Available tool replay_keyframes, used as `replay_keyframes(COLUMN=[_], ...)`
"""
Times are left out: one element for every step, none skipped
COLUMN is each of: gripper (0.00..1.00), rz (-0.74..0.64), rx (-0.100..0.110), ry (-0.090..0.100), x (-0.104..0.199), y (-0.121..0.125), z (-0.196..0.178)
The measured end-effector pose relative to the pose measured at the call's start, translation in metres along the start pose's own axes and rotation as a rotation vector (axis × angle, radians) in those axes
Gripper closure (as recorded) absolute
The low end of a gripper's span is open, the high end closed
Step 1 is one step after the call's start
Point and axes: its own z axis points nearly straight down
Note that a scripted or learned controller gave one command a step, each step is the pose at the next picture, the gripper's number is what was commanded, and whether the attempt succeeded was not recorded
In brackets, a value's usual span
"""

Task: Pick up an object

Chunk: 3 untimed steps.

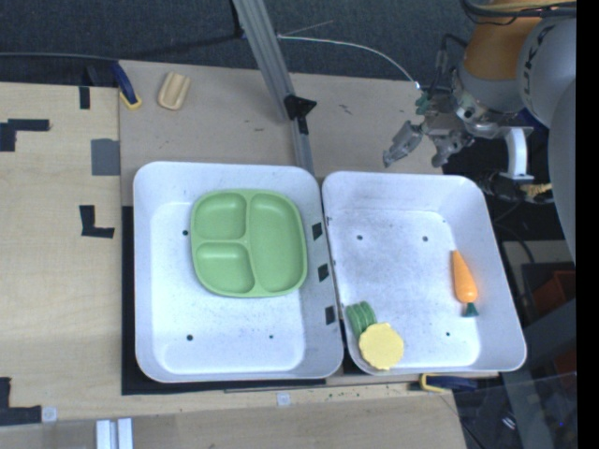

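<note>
A: Where is the gripper (418,148)?

B: Up above the far edge of the right bin (487,215), near that bin's back corner. Its fingers are spread apart, pointing down and to the left, and nothing sits between them.

A: And the things it could pick?

B: All of them lie nearer the camera than the gripper. The carrot (463,280), orange with a small green tip, is below it and slightly right, along the right bin's right side, well apart from the fingers. The yellow disc (382,346) lies further down, at the bin's front left corner, touching a green ridged piece (359,315) just behind it.

A: Anything to its left?

B: The left bin (150,251) holds a green divided plate (249,242) with three compartments, well away and down-left of the gripper. Further left, on the bench, a small tan block (173,91) rests level with the gripper's height in the view.

A: Any labels or writing?

B: None I can read on any object or on the arm's orange band (505,45).
</note>
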Motion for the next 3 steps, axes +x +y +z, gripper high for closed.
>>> replay_keyframes(gripper=[0.00,0.00,0.00], rz=[0.001,0.002,0.002], rx=[0.000,0.006,0.004], ry=[-0.001,-0.001,-0.001], x=[0.000,-0.009,-0.011], y=[0.000,-0.002,-0.008], z=[0.000,0.059,0.105])
